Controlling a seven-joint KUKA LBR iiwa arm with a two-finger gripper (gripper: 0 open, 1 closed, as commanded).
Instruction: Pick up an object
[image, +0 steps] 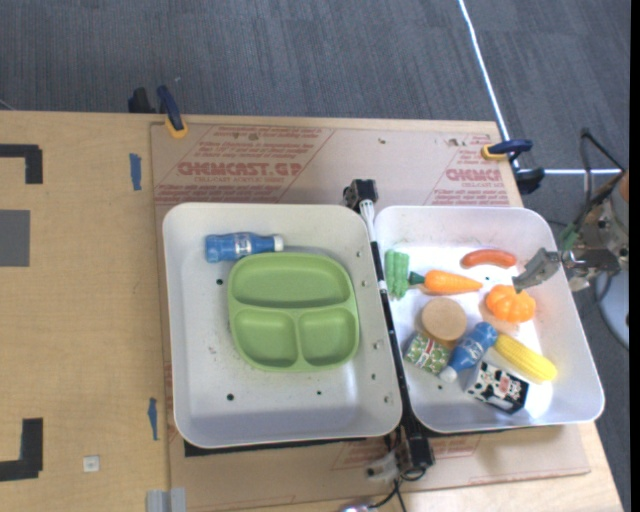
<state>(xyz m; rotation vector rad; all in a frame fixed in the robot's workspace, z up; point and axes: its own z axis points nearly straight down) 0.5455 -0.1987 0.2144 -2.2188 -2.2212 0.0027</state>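
Note:
The right bin holds several toys: a red sausage, a carrot with a green top, an orange pumpkin, a round tan bun, a small blue bottle, a yellow corn cob, a green and red carton and a black and white box. My gripper reaches in over the bin's right rim. It hangs just above and to the right of the pumpkin, below the sausage. Nothing is seen in its grasp.
The left bin holds a green divided plate and a blue bottle lying at its back. Clamps and a white cable lie beyond the bins. The arm's wrist stands at the right edge.

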